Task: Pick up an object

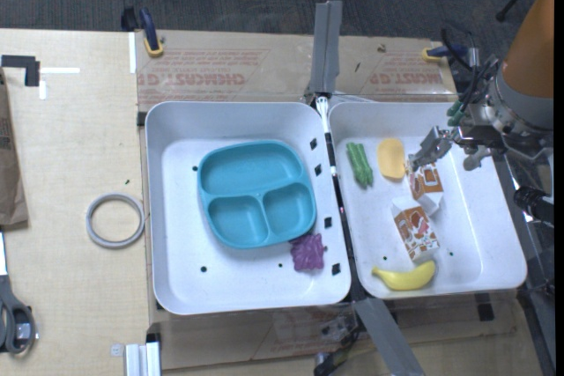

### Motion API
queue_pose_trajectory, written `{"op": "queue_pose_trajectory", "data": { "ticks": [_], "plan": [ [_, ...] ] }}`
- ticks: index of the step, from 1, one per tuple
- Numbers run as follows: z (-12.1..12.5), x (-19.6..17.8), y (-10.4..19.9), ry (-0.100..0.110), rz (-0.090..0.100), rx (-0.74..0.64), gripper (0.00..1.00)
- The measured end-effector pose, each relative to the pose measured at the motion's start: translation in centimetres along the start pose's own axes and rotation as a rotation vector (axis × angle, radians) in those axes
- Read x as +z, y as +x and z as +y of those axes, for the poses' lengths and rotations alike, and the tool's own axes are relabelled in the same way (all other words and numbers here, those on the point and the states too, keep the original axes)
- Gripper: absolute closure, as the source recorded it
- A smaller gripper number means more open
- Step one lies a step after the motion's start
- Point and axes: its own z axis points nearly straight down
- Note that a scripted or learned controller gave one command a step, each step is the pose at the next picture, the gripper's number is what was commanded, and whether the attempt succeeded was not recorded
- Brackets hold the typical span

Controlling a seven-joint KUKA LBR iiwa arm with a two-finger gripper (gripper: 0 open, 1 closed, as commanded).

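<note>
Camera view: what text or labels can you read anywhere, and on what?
"CHEMICAL GUYS", printed upside down in red, repeated on the cardboard behind the bins: partly blurred, my best reading.
Orange-and-white packets in the right bin: print too small to read.
Nothing else legible.

A small orange-and-white carton [426, 181] lies flat in the right bin [493, 269].

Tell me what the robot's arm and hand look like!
The arm comes in from the right. It has a big rounded orange part on top and a grey part below it. Dark cables and some green bits bunch up near the wrist. The hand is small, made of silvery grey metal, with thin fingers at its tip.
</note>
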Motion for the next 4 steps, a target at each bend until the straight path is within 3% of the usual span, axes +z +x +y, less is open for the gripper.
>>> {"op": "queue_pose_trajectory", "data": {
  "ticks": [1, 2, 3, 4],
  "plan": [
    [-0.4, 15.8, -4.1, -0.001, 0.001, -0.220, 0.00],
    [-3.3, 19.8, -2.2, -0.001, 0.001, -0.053, 0.00],
    [-3.3, 19.0, -2.3, 0.000, 0.002, -0.047, 1.00],
    [1.2, 9.8, 2.0, 0.000, -0.001, 0.119, 1.00]
  ]
}}
